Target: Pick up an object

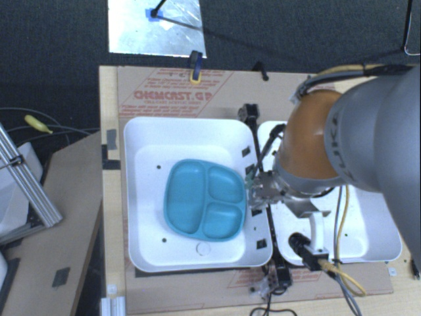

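A light blue divided plate (204, 199) lies flat in the left white bin (148, 150), with three compartments facing up. A small pale round thing (203, 248) sits on the bin floor just in front of the plate. My gripper (256, 191) hangs at the plate's right edge, close to the wall between the two bins. The grey arm and its orange band cover most of it from above.
The right white bin (378, 249) is largely hidden under my arm; a strip of its floor shows at the right. Black clips line the divider between the bins. Brown cardboard (171, 91) lies under both bins.
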Robot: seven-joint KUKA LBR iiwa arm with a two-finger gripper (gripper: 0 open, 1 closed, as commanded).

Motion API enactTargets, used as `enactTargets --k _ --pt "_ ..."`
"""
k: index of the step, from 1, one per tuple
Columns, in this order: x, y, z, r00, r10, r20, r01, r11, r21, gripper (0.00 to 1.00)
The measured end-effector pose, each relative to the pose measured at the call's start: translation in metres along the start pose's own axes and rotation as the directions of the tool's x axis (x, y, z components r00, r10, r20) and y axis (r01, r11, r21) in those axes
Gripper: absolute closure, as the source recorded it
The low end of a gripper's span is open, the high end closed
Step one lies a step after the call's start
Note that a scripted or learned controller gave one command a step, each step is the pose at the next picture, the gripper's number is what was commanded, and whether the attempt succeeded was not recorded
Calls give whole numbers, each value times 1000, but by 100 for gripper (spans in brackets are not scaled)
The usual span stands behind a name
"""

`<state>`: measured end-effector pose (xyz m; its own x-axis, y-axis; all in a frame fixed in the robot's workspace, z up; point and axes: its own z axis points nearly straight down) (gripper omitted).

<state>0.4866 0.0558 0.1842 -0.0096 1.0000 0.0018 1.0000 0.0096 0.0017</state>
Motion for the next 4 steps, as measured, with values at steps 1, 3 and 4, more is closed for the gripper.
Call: enactTargets --k 1,3,4 --pt "60 40 40 1000 -1 0 1 1000 1 100" --pt "185 2 97 1000 -2 -3 2 1000 -6 100" --pt "161 5 -50 1000 6 -5 -6 1000 -14 100"
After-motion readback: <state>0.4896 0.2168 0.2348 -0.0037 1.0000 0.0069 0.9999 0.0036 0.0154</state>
